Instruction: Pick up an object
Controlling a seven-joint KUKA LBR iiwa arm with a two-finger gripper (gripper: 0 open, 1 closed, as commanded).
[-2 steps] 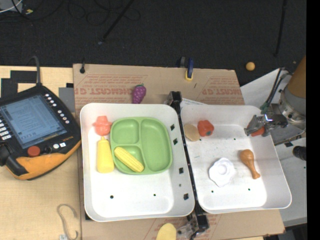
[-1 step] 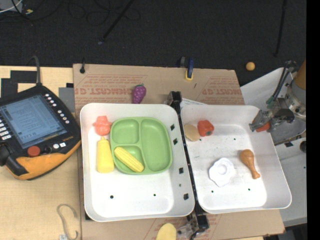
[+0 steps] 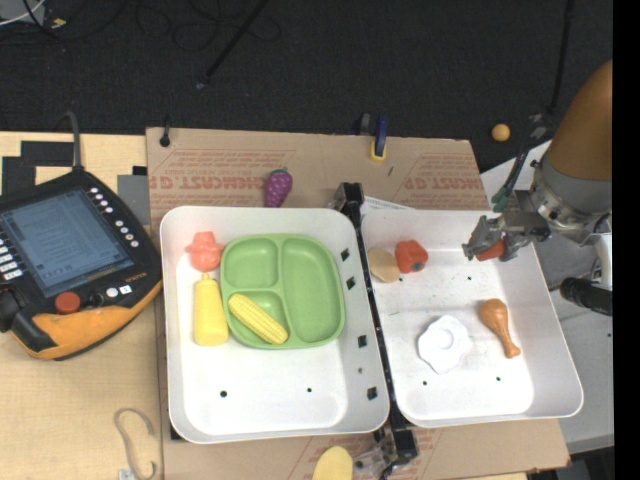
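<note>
I am holding a small red-orange object (image 3: 489,251) between my fingers, so my gripper (image 3: 490,243) is clamped on it, hanging over the far right part of the right bin (image 3: 560,388), close to that bin's right wall. The object is small and partly hidden by my fingers, so I cannot tell what it is beyond its colour.

Below me in the same bin a toy chicken drumstick (image 3: 498,325) is lying on the floor, its bone end pointing toward the near right. Left of it a white fried egg toy (image 3: 443,343) is lying flat. Farther back, near the divider, a red tomato-like toy (image 3: 410,256) is sitting just beside a tan, rounded piece (image 3: 383,264); the 2 look to be touching.

In the left bin (image 3: 260,408) a green plate (image 3: 285,288) with 3 compartments is resting, and a yellow corn cob (image 3: 258,318) is lying in its near-left compartment. Just beside the plate's left edge a yellow bottle (image 3: 208,311) is lying, with a pink toy (image 3: 204,252) beyond it.

Outside the bins, a purple grape bunch (image 3: 278,186) is sitting on the cardboard (image 3: 230,173) behind the left bin, a yellow toy (image 3: 333,463) is at the near edge, and a teach pendant (image 3: 65,258) is resting on the bench at the left.
</note>
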